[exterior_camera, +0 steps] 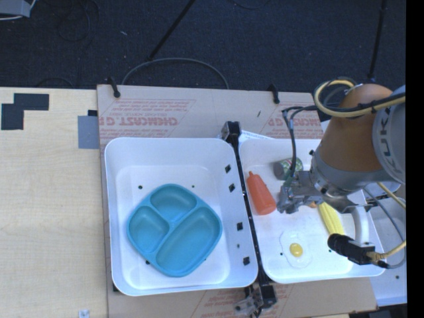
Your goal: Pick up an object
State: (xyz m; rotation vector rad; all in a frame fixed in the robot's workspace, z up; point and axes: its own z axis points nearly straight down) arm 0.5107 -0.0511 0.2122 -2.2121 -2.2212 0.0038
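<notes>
My gripper (291, 201) hangs low in the right bin (265, 152), just to the right of an orange bottle-shaped toy (260, 193) that lies beside the divider. A toy fried egg (296, 250) rests on the bin floor below the gripper. To the gripper's right lies a yellow stick-like toy (330, 219), partly under the wrist. A small grey-green object (287, 168) lies just above the gripper. I see nothing clearly held.
The left bin (119, 158) holds a blue divided plate (174, 228). A black divider rail (241, 204) separates the bins. The arm's orange and grey body (354, 138) covers the right bin's upper right part.
</notes>
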